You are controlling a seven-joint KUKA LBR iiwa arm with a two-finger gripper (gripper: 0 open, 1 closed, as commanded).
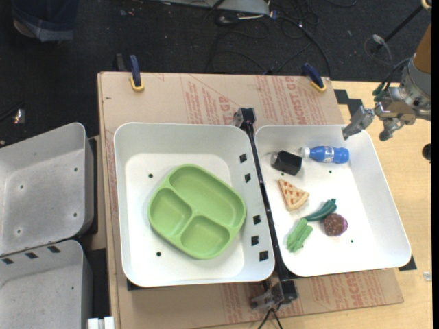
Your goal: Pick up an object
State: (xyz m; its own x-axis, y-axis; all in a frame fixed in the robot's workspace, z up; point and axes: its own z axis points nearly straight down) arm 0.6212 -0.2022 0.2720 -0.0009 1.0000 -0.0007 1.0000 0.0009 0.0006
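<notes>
The right bin (384, 204) holds a small blue and white bottle (327, 155) lying on its side, a black block (287, 162), an orange waffle-patterned wedge (293, 195), a green leafy toy vegetable (307, 223) and a dark red round piece (335, 224). My gripper (371, 126) hangs over the bin's far right corner, above and to the right of the bottle. Its two fingers are spread apart with nothing between them.
In the left bin (130, 156) lies a green divided plate (197, 211). Black clips run along the divider between the bins. White bin lids (41, 184) rest at the far left. Blue and yellow clamps hold the cardboard base at the back.
</notes>
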